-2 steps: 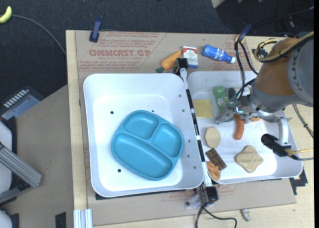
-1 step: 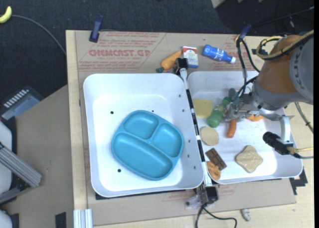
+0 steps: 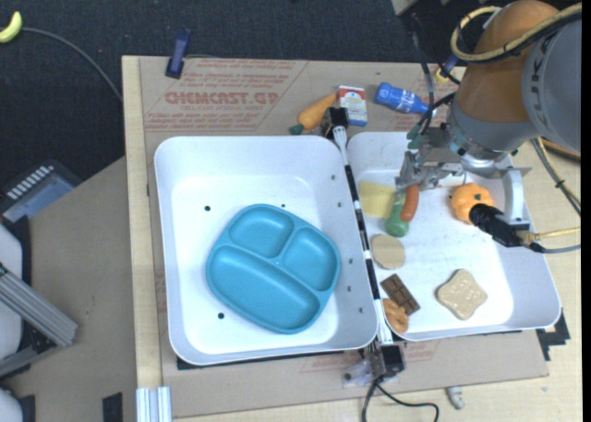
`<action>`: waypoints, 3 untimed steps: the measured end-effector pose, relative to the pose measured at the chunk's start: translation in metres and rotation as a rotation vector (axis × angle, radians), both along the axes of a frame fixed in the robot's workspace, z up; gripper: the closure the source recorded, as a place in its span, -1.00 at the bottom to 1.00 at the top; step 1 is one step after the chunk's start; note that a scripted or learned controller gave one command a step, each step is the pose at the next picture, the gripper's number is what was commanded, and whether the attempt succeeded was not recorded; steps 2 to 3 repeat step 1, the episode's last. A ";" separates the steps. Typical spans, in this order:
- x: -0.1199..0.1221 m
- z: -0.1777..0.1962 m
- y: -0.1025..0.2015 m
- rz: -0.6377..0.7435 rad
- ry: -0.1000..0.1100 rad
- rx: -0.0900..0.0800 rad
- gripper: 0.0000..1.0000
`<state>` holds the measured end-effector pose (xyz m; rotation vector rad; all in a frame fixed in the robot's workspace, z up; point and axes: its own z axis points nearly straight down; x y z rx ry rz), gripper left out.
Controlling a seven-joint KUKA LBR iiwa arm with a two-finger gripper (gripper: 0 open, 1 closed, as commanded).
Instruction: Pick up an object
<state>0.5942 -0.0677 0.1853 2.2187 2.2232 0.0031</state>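
Your gripper (image 3: 413, 174) hangs low in the right bin (image 3: 526, 293), over its twelve o'clock end; whether it is open or clamped you cannot tell. At nine o'clock the left bin (image 3: 185, 171) holds a blue divided plate (image 3: 272, 266). Just below the tool lies the toy carrot (image 3: 404, 210), beside a yellow piece (image 3: 376, 198). This looks like the descent step; next you need a clean closure on the carrot, then a lift.

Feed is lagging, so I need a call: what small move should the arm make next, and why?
Probably a short descent. The end effector sits over the right bin, just above the toy carrot, with nothing visibly gripped, so lowering onto the carrot seems the nearest pick.
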 end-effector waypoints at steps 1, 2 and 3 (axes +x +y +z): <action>-0.065 0.043 0.036 0.000 0.003 0.000 1.00; -0.065 0.043 0.036 0.000 0.003 0.000 1.00; -0.065 0.043 0.036 0.000 0.003 0.000 1.00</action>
